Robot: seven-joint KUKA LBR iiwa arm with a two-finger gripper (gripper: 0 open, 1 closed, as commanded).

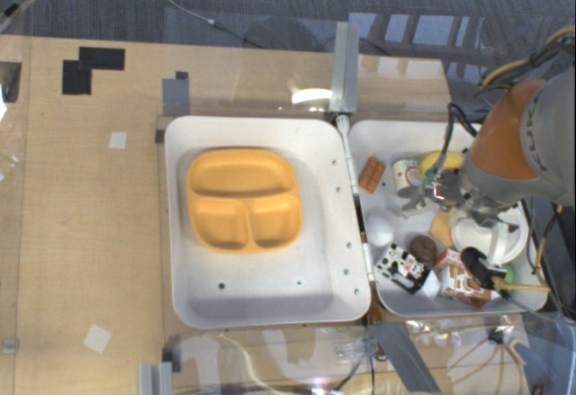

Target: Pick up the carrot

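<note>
- Near rim of the right bin [389,305]: a black-and-white patterned box [401,265] and a red-and-white carton [462,287] lie against it, with a brown round piece [423,248] between and just behind them.
- Right bin, middle: a white ball [380,227] sits near the dividing wall. A white bowl [500,240] lies toward the right side, partly under the arm.
- Gripper [430,193]: it hangs low over the middle of the right bin, among the clutter. Whether it is open or closed cannot be told, and nothing is seen held in it.
- Carrot [372,174]: a short orange-brown piece in the far left part of the right bin, near the dividing wall. It lies left of the gripper and apart from it, with bare floor around it.
- A white cup [405,173] stands between carrot and gripper, and a yellow object [440,159] lies just beyond the gripper.
- Left bin [261,299]: it holds a yellow divided tray [243,198], with a bare margin on all sides.
</note>
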